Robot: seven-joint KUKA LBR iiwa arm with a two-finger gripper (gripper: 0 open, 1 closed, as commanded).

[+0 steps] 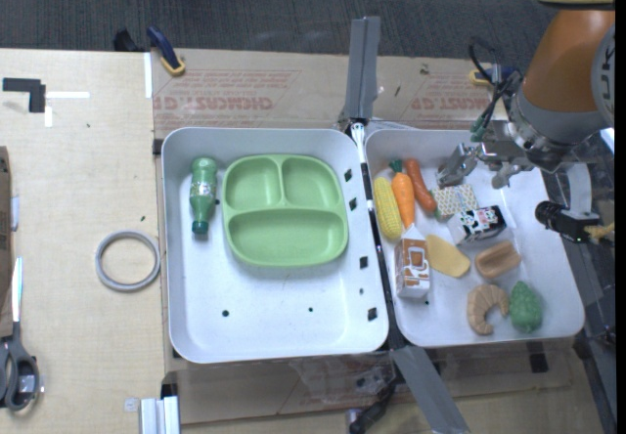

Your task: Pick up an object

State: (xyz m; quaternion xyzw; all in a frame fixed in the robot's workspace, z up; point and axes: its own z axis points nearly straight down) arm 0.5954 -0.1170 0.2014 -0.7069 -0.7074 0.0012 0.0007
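Toy food crowded into the right bin (558, 325) within easy reach of the arm: corn (387, 206), carrot (422, 186), a small cow-print carton (480, 222), croissant (486, 308) and broccoli (525, 306), none lifted yet. Tool (476, 161) poised over that bin's upper part, close above the carton, likely lining up a pick there; impossible to tell its state. Green divided plate (286, 209) and green bottle (201, 194) parked in the left bin (264, 325) on the desk (68, 188), well apart.

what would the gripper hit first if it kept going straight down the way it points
Probably the patterned block just below the gripper, with the cow carton beside it. Depth is hard to judge from this slanted view.
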